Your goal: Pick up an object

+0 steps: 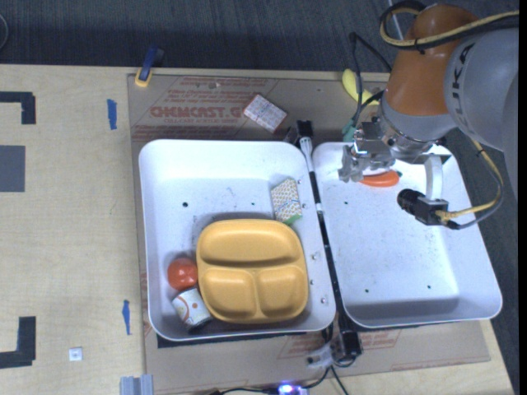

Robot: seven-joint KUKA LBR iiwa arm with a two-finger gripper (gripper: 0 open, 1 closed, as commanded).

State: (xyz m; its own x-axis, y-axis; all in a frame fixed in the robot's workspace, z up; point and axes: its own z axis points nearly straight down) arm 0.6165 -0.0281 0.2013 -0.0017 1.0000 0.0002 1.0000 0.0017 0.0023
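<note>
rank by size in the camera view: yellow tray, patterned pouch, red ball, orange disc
1. yellow tray
2. patterned pouch
3. red ball and orange disc: unsure, both partly hidden.

Red print on cardboard
The cardboard sheet [206,109] behind the bins reads roughly "CHEMCAST"; other lines too blurred to read.

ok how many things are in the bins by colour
yellow: 1, the divided tray in the left bin
red/orange: 2, a ball by the tray, a flat piece in the right bin under the end effector
white and orange: 1, small cup
patterned: 1, small packet
total: 5
</note>
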